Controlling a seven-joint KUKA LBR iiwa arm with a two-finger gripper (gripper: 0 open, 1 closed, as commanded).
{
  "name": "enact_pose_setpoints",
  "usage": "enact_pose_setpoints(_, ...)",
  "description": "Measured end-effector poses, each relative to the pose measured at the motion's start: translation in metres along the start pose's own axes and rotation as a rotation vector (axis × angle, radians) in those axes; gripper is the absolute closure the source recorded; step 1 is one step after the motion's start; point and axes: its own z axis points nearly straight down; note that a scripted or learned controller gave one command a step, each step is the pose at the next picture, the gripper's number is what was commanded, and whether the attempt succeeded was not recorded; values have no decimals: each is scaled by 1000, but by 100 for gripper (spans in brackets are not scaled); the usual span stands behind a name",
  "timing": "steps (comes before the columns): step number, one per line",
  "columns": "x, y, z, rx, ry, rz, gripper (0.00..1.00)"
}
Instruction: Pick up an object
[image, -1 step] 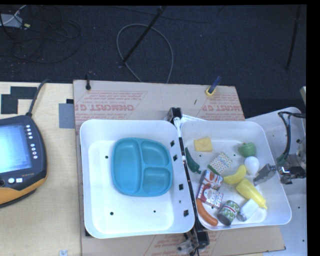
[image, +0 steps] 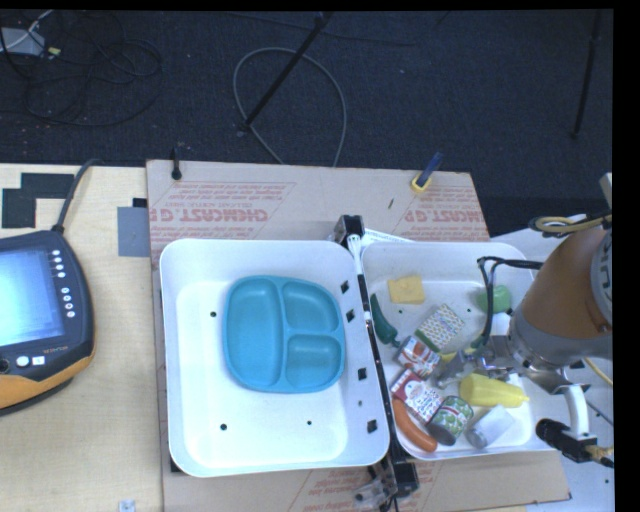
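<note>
The two-finger gripper was low in the shallow white right bin, beside the yellow plastic banana. This looked like the reaching step; closing on something came next.

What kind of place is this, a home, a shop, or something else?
Most likely a robotics lab, not a home. A robot arm reaches over two white bins, one holding toy food, and a control tablet lies beside loose cables on the floor.
</note>
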Motion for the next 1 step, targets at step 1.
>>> enact_pose_setpoints(1,-1,1,-14,0,5,4,100)
